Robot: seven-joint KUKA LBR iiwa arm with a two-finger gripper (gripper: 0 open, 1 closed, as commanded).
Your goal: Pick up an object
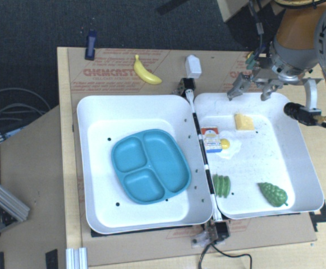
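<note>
My gripper (251, 90) hangs open above the far edge of the right bin (297, 150), nothing between its fingers. In that bin lie a yellow block (244, 121) just below the gripper, a small bottle with a red and blue label (213, 144) near the left wall, a green ridged piece (221, 185) at the front left, and a green bumpy cluster (273, 194) at the front right. The left bin (92, 122) holds a blue divided plate (150, 165).
A yellow banana (145, 72) and a small blue object (90, 44) lie on the cardboard behind the left bin. A white clip (193, 66) sits behind the bins' divider. Cables (5, 116) run at the far left.
</note>
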